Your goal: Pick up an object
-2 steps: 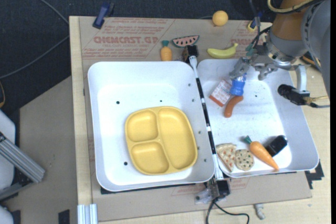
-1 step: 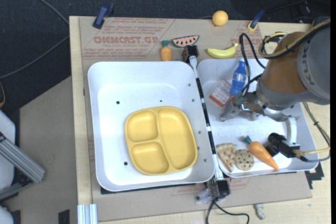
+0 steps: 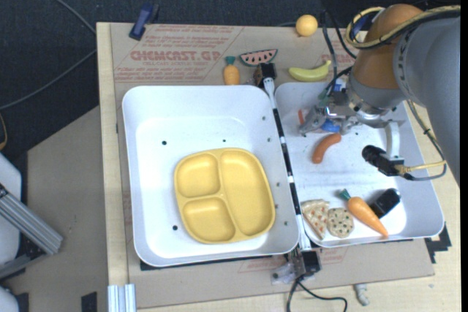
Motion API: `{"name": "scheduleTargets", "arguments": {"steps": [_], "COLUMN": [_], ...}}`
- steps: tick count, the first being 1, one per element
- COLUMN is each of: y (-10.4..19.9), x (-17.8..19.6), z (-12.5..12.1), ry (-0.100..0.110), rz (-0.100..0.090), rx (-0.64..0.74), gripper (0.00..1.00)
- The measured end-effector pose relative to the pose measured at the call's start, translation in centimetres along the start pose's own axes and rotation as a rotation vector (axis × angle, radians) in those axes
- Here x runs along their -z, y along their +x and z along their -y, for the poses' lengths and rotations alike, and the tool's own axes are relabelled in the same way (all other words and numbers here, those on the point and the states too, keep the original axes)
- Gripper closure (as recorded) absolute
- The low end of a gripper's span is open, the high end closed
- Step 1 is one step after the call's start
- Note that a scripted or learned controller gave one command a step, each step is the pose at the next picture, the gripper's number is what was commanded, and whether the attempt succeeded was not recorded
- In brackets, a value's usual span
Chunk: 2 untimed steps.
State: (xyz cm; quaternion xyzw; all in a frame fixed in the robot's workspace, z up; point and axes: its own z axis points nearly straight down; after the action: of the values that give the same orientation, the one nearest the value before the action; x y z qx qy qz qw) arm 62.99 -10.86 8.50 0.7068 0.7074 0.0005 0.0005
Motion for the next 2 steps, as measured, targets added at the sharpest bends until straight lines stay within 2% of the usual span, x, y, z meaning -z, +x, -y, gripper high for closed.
{"name": "scheduleTargets", "arguments": {"steps": [1, 2], "y": [0.4, 0.9], "x": [-0.1, -0.1], "z": [3.7, 6.2], "ry": [0.003, 0.004], "rz": [-0.001, -0.001], "rx": [-0.002, -0.002], "gripper": [0.0, 0.0]}}
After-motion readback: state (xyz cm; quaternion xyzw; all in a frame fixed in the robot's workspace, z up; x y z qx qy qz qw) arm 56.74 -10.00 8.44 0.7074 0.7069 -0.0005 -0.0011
